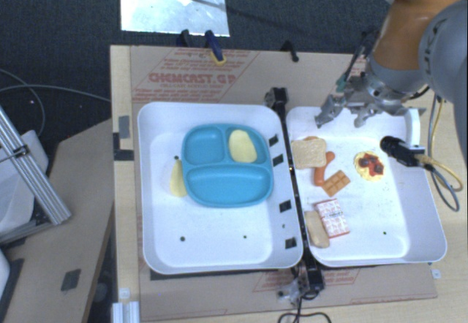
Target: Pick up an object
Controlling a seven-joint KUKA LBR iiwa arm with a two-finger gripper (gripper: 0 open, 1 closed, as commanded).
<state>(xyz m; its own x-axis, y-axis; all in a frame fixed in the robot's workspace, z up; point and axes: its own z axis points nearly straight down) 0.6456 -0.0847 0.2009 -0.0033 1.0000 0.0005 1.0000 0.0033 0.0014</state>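
Note:
My gripper (344, 118) hangs over the back edge of the right bin (417, 230). It is open, with nothing between its fingers. Just in front of it and slightly left lies a slice of toast (309, 152). An orange sausage (325, 166) and a brown waffle piece (336, 183) lie beside the toast. A small round pizza (370, 164) sits to the right of them. Nearer the front are a red-and-white packet (333, 217) and a beige bread piece (316, 229).
The left bin (164, 241) holds a blue divided plate (219, 183) with a yellow piece (243, 145) in its back right compartment. A pale yellow strip (177, 180) lies left of the plate. A black divider (287, 168) runs between the bins.

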